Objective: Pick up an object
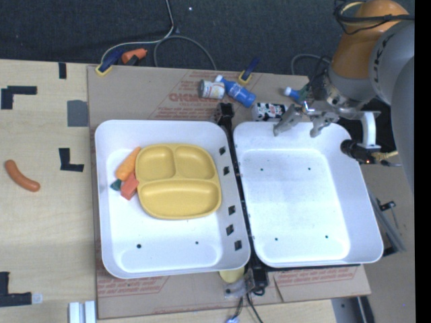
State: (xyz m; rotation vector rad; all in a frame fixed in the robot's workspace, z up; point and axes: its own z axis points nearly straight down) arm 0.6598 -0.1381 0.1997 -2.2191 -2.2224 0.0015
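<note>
Open right bin (303,200); left bin (168,247) crowded by yellow tray (178,180)

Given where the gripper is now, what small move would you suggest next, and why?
Probably a sideways move toward the left bin. The gripper hangs open at the far rim of the right bin, with nothing between its fingers. The things to pick lie in the left bin: a yellow divided plate, and an orange carrot against its left edge.

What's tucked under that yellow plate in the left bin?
An orange piece and a red piece stick out from under the yellow plate's left edge, in the left bin. How far they run beneath is covered.
</note>
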